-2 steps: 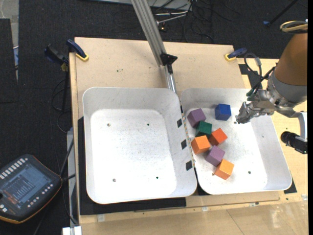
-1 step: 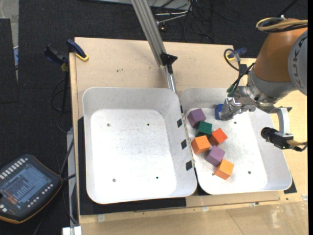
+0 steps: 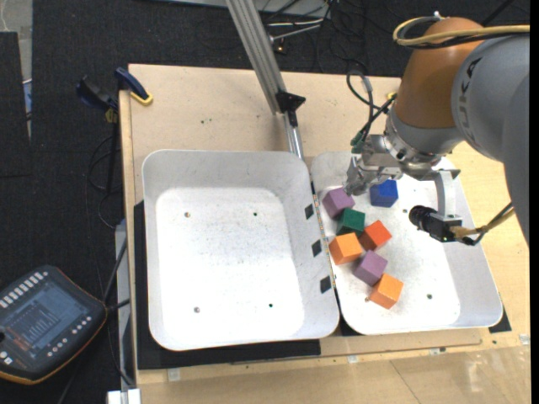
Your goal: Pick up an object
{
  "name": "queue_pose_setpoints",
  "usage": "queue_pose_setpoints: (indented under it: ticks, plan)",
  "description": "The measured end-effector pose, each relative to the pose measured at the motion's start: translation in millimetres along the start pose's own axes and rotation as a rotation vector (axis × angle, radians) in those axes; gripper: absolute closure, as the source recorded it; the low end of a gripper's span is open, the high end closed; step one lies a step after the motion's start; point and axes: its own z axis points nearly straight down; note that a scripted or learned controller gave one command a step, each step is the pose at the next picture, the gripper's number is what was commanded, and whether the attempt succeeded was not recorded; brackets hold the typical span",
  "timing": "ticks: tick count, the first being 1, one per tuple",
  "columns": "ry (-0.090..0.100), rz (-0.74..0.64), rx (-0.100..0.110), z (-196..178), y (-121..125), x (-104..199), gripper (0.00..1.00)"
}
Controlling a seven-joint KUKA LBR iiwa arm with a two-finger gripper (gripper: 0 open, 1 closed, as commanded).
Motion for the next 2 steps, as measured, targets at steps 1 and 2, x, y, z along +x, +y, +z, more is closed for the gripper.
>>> queue_pose_setpoints:
  ticks: [1,2]
  plan:
    - [0.0,0.0,0.0,4.1,23.2,50.5,1.0]
    - [0.001,0.0,-0.002,-8.4,46.9,109.3,1.0]
